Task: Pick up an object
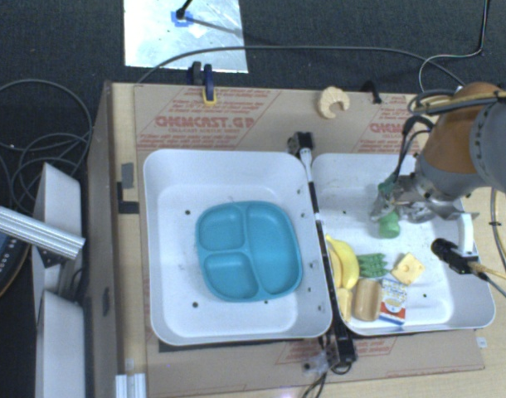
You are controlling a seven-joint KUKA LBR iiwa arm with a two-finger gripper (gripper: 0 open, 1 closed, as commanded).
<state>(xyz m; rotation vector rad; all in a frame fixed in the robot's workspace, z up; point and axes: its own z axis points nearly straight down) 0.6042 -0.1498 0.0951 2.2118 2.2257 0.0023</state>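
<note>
Green object just under gripper (touching)

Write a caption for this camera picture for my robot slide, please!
Robot arm's gripper reaches down to a green toy in the right bin; a blue divided plate sits in the left bin.

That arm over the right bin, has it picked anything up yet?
Not visibly. The gripper is down in the right bin at a green object, so the reach looks done. A grasp can't be confirmed. Lifting is left; the banana and cheese wedge lie untouched.
</note>
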